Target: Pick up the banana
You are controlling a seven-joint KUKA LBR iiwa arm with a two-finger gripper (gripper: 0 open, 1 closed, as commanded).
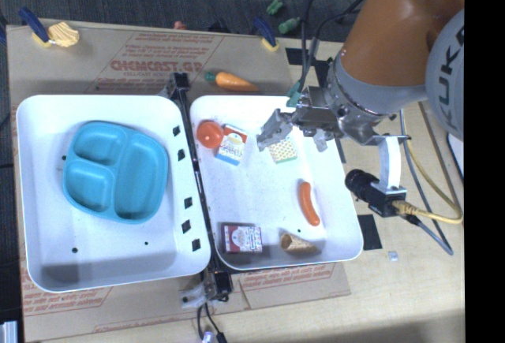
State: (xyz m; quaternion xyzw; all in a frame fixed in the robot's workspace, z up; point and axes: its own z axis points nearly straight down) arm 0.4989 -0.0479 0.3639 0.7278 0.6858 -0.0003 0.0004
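- The gripper (pixel 278 131) hangs over the upper middle of the right bin (pixel 338 169). From this slant I cannot tell whether it is apart or together.
- A yellow checked piece (pixel 285 150) lies just below the gripper, either touching it or very close.
- The banana (pixel 63 35) seems to be the small yellow thing on the bench's far left corner, outside both bins and well apart from the gripper. It is too small to be sure.
- A blue clip (pixel 31 20) sits just beside it.
- The right bin also holds a red ball (pixel 209 133), a small carton (pixel 231 147), a sausage (pixel 309 203), a dark box (pixel 241 238) and a tan wedge (pixel 298 242).
- A carrot (pixel 231 81) lies on the bench just above the right bin.
- The left bin (pixel 39 199) holds a blue tray (pixel 116 172).
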